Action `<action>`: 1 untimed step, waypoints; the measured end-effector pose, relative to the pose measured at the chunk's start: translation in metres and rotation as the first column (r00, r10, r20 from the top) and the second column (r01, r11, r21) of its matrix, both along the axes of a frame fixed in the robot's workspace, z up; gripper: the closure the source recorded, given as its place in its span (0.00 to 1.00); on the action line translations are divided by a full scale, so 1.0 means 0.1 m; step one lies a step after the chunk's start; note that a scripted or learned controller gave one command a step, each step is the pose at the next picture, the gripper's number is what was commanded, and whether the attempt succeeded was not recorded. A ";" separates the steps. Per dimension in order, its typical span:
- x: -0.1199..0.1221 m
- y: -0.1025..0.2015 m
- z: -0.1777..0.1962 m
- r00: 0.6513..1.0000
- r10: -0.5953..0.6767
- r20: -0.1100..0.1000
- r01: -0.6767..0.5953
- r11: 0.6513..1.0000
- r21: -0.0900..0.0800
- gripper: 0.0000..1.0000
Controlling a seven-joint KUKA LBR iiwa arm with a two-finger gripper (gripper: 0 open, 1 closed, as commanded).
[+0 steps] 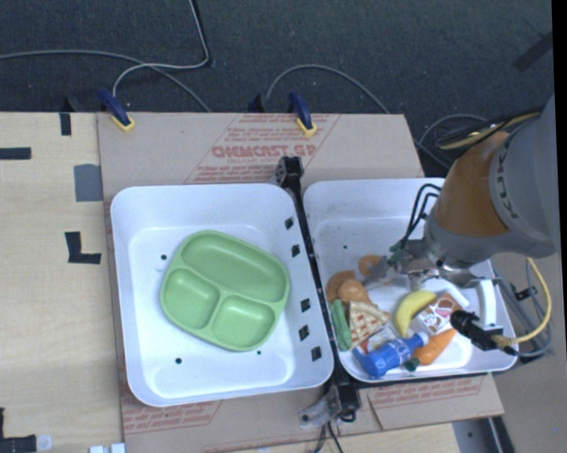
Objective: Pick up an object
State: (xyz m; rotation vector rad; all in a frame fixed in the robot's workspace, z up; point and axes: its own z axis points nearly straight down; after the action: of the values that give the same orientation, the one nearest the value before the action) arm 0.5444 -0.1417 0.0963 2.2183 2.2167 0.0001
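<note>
- Toy food, the likely pick: a tight pile in the right bin [358,203], just beside and below the gripper [409,262] — banana [415,308], carrot [435,347], blue bottle [388,356], waffle-patterned wedge [367,320], green pod [340,323], brown rounded pieces [346,288].
- Gripper low inside the right bin, near the brown pieces and above the banana; whether open or closed, cannot tell, nothing visibly held.
- Risk, as a judgement: pieces touching or overlapping, so a descent could catch two at once or knock one aside.
- Further risk: smooth rounded shapes such as the banana and carrot likely to squirt out of a two-finger pinch.
- Further risk: pile close to the bin's near wall and the divider [304,257], leaving little room on that side.
- Materials: glossy moulded plastic by the look; bottle cylindrical, carrot tapered, banana curved, wedge flat and gridded.
- Bins shallow, white, hard-sided, on cardboard [252,147] over the table [43,306].
- Well apart from the gripper, in the left bin [135,274]: a pale green three-compartment plate [225,289], matte, rounded corners.
</note>
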 end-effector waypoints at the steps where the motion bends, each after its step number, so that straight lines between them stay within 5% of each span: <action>1: -0.32 -0.07 -0.09 1.000 0.002 0.007 -0.002 1.000 0.000 0.00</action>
State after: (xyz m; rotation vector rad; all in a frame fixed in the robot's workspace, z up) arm 0.5125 -0.1490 0.0875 2.2129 2.2160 0.0080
